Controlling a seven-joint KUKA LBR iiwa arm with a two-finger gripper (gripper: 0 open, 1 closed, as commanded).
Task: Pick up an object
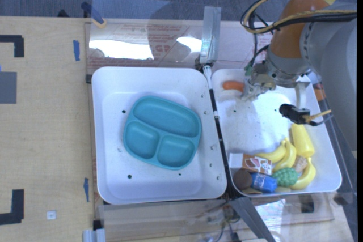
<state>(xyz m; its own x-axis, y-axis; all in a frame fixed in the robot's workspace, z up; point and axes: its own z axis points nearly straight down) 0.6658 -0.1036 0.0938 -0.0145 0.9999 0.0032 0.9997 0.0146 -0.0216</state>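
While the task named no particular object, the nearest candidate was a small orange item (232, 86), lying alone at the far left corner of the right bin (334, 178), touching nothing else.

Gripper (250, 91): hung just beside the orange item, on its right, low over the bin floor. Whether it was open or shut could not be told, and nothing showed in its hold.

Remaining stock, right bin: yellow bananas (283, 153), a yellow bottle-like piece (302, 141), a green object (287, 177), a blue can (264, 182), a small printed carton (258, 164), all heaped against the near wall; probably harder to single out.

Left bin (108, 178): one teal compartment tray (163, 132), lying flat at centre, nothing in its sections.
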